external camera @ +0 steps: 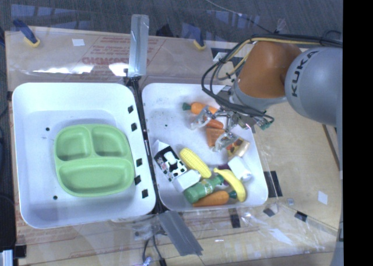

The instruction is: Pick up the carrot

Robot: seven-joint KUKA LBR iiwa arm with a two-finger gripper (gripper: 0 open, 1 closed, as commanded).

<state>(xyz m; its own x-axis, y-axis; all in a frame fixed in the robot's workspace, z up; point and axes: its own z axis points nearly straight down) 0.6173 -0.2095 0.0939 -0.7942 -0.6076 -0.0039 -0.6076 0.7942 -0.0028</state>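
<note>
so the gripper (224, 123) is down in the right bin (156, 102), up near its far edge, and there's an orange carrot (213, 133) sitting right in between its clear fingers. Carrot lies roughly along the near-far direction, fat end toward the far edge, tip pointing to the near edge. Looks to me like the fingers are parted and straddling it, one on each side, not squeezed on it yet, though the clear plastic makes that hard to read. There's a second carrot (211, 199) lying flat along the near edge, well apart from the gripper, next to a green bottle (201, 189) and a banana (233, 182). A smaller orange piece with a green top (195, 107) sits just beside the gripper toward the far edge
</note>
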